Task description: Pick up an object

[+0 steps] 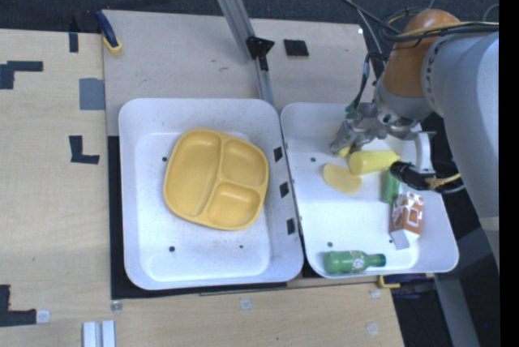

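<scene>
Several objects are lying in the right bin (pixel 312 216), and I am hovering my gripper (pixel 347 144) just beside the yellow cup (pixel 373 161) near its top edge. I am judging the cup light, stiff and slippery, best pinched across its rim; whether I am gripping anything, I cannot tell.

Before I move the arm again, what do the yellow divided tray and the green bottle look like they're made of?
The yellow divided tray looks like moulded plastic with a matte finish: uniform colour, soft rounded compartment ridges, no sharp glare. The green bottle, lying on its side in the right bin, seems to be glossy plastic or glass, going by the shine along its body; the view cannot settle which.
</scene>
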Tool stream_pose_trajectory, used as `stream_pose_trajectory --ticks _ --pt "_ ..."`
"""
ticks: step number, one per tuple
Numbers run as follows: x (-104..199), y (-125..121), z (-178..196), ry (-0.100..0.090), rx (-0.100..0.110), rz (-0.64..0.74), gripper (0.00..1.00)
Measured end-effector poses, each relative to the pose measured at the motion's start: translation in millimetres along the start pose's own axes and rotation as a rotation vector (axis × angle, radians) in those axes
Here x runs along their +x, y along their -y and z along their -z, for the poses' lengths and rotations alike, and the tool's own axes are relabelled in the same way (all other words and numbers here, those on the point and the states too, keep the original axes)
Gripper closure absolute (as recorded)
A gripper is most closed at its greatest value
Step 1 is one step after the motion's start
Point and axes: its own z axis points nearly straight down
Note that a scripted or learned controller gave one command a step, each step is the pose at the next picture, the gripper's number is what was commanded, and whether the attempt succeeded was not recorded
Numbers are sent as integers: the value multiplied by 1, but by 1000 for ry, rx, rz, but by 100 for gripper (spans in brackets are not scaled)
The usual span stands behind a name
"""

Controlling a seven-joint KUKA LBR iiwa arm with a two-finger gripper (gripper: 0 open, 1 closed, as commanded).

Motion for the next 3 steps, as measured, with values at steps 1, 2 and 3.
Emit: stream_pose_trajectory --ticks 1,2,3 --pt "-2 -6 61 -1 -10 -1 100" --pt "8 -11 115 -2 -10 0 100" --pt "11 -7 177 -1 -11 0 100"
